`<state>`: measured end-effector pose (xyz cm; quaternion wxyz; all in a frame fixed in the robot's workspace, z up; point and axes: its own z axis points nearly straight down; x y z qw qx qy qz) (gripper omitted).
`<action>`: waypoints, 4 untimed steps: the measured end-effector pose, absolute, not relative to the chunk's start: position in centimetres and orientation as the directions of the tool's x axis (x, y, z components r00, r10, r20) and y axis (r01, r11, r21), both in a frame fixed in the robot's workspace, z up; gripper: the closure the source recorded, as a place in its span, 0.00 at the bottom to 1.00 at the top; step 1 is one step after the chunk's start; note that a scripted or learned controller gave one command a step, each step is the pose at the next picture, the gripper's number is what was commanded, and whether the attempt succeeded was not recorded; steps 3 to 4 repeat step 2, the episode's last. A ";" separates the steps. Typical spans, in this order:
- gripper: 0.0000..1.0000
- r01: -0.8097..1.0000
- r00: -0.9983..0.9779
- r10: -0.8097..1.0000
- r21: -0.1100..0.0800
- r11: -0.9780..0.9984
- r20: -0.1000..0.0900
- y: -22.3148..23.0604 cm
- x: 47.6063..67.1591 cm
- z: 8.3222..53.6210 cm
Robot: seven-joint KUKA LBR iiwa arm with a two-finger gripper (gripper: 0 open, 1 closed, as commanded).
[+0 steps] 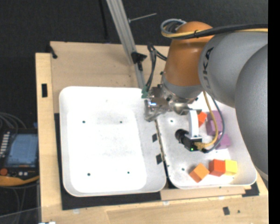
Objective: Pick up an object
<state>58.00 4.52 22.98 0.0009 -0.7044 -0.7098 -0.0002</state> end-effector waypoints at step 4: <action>0.00 1.000 0.000 1.000 0.000 0.000 0.002 8.1 55.2 22.6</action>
